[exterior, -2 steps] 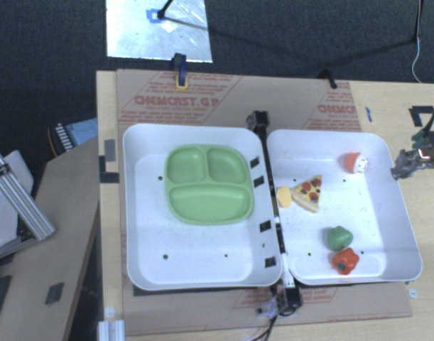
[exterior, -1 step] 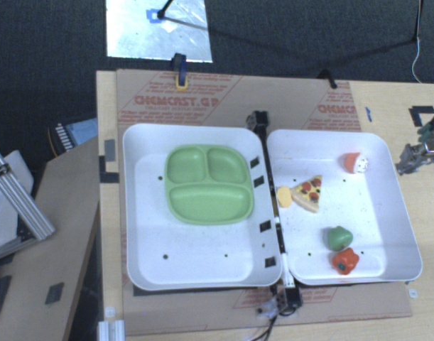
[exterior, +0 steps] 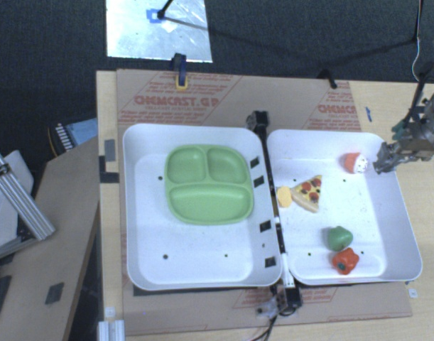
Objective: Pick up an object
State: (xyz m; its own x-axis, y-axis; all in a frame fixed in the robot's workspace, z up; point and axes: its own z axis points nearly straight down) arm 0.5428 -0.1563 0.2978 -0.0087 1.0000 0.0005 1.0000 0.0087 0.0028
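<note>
Lying in the right bin are the candidate objects: a small red-and-white piece near the far right corner, a toy pizza slice with a yellow disc just beside it toward the divider, and a green pepper touching a red pepper near the front edge. Beside the red-and-white piece, at the bin's right rim, hovers the end effector; whether it is released or clenched cannot be told. A green divided plate sits in the left bin on the desk.
</note>
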